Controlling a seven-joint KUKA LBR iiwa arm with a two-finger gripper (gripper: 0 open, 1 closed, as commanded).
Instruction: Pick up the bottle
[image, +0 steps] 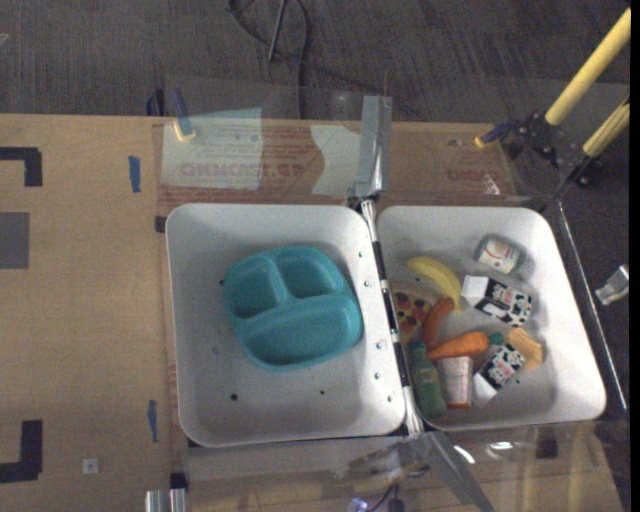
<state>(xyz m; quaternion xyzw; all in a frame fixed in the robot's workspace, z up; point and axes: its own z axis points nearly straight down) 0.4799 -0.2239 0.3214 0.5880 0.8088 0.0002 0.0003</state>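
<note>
Two bins sit side by side. Nearest, in the right bin (575, 330), the green bottle (427, 378) lies flat along the left wall, touching a white cup (455, 381). This likely leaves little finger clearance on either side. Beyond lie a carrot (460, 346), then a banana (437, 277). The left bin (200, 380) holds a teal plate (292, 305), well apart from the bottle.

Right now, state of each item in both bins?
Green bottle: lying down along right bin's left wall, ungrasped.
Teal divided plate: flat, upright, in left bin.
Banana: lying in right bin.
Carrot: lying flat, beside the bottle.
Small white cup: on its side.
Cow-print cartons: tipped over.
</note>
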